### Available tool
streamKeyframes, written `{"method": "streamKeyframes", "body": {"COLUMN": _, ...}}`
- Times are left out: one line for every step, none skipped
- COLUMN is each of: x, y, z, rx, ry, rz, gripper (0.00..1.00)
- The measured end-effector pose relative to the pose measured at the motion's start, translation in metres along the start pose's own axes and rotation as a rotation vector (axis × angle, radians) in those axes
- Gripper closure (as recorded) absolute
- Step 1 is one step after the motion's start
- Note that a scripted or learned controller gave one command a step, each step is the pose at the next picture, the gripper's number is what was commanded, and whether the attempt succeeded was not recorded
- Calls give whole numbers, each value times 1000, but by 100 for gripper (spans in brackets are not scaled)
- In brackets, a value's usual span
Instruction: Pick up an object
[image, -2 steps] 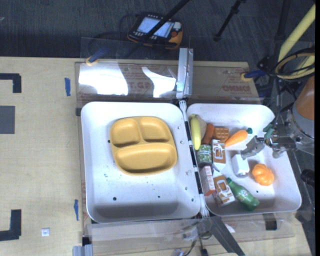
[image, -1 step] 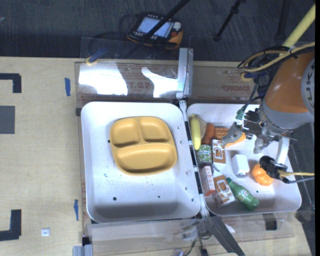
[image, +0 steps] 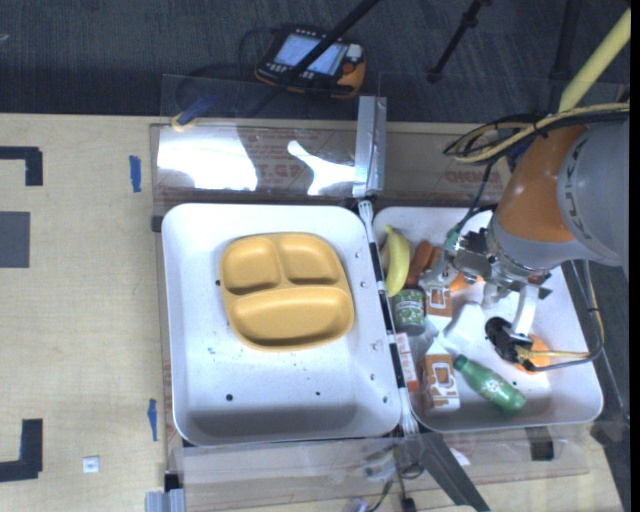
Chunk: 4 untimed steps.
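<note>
Green bottle (image: 490, 383), banana (image: 398, 262) and cartons all lie loose in the right bin (image: 580, 405), so nothing is picked yet, while the gripper (image: 500, 300) hangs just above the bottle, its grip too hidden to tell.

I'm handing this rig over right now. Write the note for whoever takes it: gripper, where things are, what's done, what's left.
Gripper: low over the right bin, among the items; nothing seen between its fingers, and open or shut cannot be told from above.
Right bin holds: banana at the left wall, a small can below it, an orange carton near the front, a green bottle lying beside the carton.
Left bin: a yellow divided tray, untouched.
Done: arm brought down into the right bin.
Left: grasp one item and lift it.
</note>
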<state>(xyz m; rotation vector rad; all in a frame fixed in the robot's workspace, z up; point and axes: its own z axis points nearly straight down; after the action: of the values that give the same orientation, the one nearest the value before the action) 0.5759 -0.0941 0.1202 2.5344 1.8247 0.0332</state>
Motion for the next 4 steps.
{"method": "streamKeyframes", "body": {"x": -40, "y": -17, "z": -26, "rx": 27, "ry": -5, "rz": -166, "gripper": 0}}
{"method": "streamKeyframes", "body": {"x": -22, "y": 6, "z": 3, "rx": -1, "ry": -2, "rz": -129, "gripper": 0}}
{"method": "streamKeyframes", "body": {"x": 1, "y": 31, "z": 13, "rx": -13, "ry": -5, "rz": -265, "gripper": 0}}
{"method": "streamKeyframes", "body": {"x": 52, "y": 8, "z": -64, "rx": 28, "ry": -6, "rz": -96, "gripper": 0}}
